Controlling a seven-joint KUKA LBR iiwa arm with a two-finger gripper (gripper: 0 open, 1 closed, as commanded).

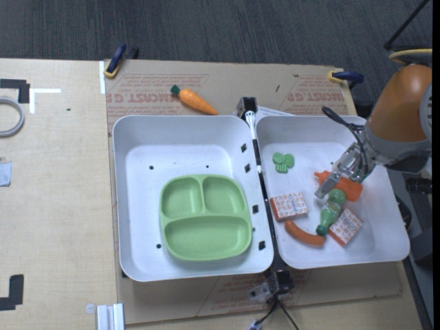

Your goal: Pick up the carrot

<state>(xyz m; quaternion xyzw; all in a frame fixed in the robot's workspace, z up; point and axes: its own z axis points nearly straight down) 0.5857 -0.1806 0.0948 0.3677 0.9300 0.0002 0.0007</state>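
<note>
The carrot (194,100) lies on the cardboard behind the left bin (130,184), outside both bins. The gripper (338,178) hovers in the right bin; jaw state unclear. Judged: approach pending; it must cross over.

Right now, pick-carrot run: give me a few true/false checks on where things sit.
1. The carrot lies in the right bin. False: it lies on the cardboard behind the left bin, outside both bins.
2. The green divided plate sits in the left bin. True.
3. The gripper is over the right bin, far from the carrot. True.
4. The green bottle stands upright in the left bin. False: it lies on its side in the right bin.
5. The plate holds a sausage. False: the sausage lies in the right bin, next to the bottle.
</note>
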